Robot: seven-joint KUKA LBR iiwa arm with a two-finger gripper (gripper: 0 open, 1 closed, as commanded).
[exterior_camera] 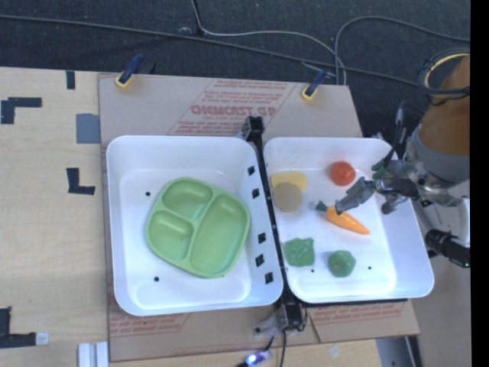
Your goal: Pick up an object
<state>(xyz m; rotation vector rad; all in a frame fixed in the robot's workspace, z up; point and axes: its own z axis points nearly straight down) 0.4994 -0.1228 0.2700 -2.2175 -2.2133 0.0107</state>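
The divided plate (199,226) lies in the left bin (122,228); the toy carrot (348,220) lies in the right bin (412,274), right of that plate.

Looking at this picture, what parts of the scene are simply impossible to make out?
- Hand: a dark blur over the right bin; whether it is open or shut cannot be told.
- Carrot: its green end sits under the hand's tip, so contact is unclear.
- Arm: cut off by the picture's right side.
- Brown round thing: covers part of the yellow piece; both too small to identify.
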